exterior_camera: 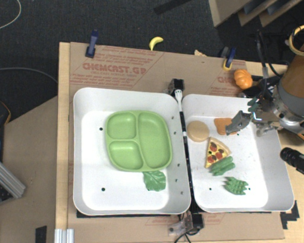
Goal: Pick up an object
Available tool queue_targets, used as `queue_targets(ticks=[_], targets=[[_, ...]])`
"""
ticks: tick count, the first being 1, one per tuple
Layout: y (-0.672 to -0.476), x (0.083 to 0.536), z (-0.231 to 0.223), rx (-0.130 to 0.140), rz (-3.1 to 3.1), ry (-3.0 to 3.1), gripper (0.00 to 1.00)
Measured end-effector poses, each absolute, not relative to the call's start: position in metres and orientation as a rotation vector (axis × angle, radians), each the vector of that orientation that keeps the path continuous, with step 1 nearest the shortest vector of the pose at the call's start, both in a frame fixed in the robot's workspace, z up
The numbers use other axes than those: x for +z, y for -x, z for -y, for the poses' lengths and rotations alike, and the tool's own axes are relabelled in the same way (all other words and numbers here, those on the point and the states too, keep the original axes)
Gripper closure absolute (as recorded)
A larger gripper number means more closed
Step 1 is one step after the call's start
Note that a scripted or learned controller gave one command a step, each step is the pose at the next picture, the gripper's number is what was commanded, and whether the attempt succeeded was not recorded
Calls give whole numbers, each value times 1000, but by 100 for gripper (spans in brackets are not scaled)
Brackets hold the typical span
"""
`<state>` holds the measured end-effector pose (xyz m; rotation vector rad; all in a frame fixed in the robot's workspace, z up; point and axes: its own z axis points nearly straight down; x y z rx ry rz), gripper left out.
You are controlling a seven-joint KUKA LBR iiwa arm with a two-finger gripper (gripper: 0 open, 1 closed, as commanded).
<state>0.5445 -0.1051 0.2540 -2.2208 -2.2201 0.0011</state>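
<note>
Gripper (237, 124) of the grey arm hangs low over the right bin (271, 194) — touching or just above an orange piece (222, 125); whether it grips anything cannot be told. Nearby lie a tan disc (197, 131), pizza slice (217, 152) and green toys — the left bin (87, 155) holds a green divided plate (138, 141).

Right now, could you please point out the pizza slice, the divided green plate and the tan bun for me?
pizza slice (216, 152): camera view, middle of its topping.
divided green plate (153, 136): camera view, floor of its large right compartment.
tan bun (197, 131): camera view, centre of its top.
</note>
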Motion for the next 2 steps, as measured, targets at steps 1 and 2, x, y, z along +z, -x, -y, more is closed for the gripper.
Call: queue_targets(ticks=[1, 2], targets=[[-549, 93, 100, 12, 2213, 2213, 0], [-553, 113, 101, -2, 2221, 2225, 100]])
